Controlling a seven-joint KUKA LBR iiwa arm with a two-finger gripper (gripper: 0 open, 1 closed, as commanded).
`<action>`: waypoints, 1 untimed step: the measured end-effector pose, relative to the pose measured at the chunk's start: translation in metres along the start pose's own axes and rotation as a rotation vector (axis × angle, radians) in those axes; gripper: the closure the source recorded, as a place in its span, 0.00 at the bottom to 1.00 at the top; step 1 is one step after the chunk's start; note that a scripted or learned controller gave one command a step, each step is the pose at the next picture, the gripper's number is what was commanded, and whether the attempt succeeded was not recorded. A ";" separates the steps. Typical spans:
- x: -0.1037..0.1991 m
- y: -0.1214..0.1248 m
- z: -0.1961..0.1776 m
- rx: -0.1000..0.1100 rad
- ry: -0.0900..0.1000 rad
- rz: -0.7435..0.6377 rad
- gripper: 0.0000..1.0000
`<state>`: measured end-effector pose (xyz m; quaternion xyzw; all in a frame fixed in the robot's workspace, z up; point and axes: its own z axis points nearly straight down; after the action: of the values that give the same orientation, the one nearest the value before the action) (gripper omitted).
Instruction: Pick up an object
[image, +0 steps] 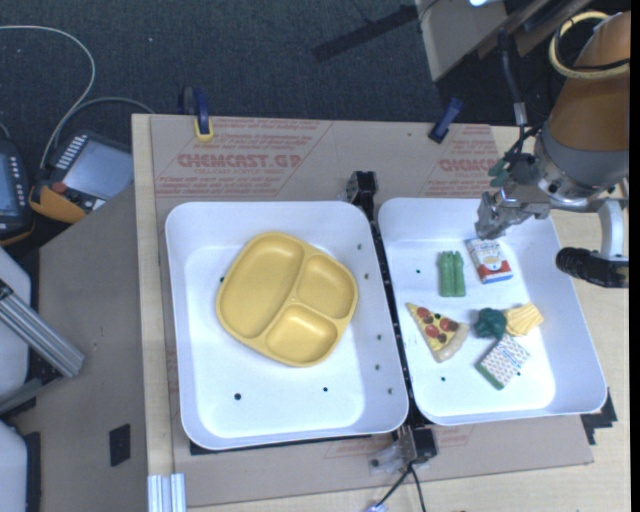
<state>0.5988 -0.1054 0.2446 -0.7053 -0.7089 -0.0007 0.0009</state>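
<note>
Small red-and-white carton (490, 262): lies flat in the right bin (570, 395), upper right part, close to the far wall. Gripper (491, 226) sits directly over the carton's far end, tips at or just above its top edge; contact cannot be confirmed from this angle. Whether the gripper is released or clenched: cannot tell. Nothing seen grasped.

Just left of the carton, apart from it: green bundle of stalks (452, 273), lying lengthwise. Nearer the front: pizza slice (437, 329), a dark green leafy piece (489, 322) touching a yellow ridged piece (524, 319), and a patterned green-edged block (503, 360) just below them.

Left bin (200, 400): yellow divided plate (286, 298), three compartments, roughly central. Both bins rest on a brown board (300, 160).
</note>
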 end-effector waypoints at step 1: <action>0.056 -0.006 0.014 0.003 0.001 -0.001 1.00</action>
<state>0.5928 -0.0499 0.2311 -0.7050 -0.7092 0.0000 0.0021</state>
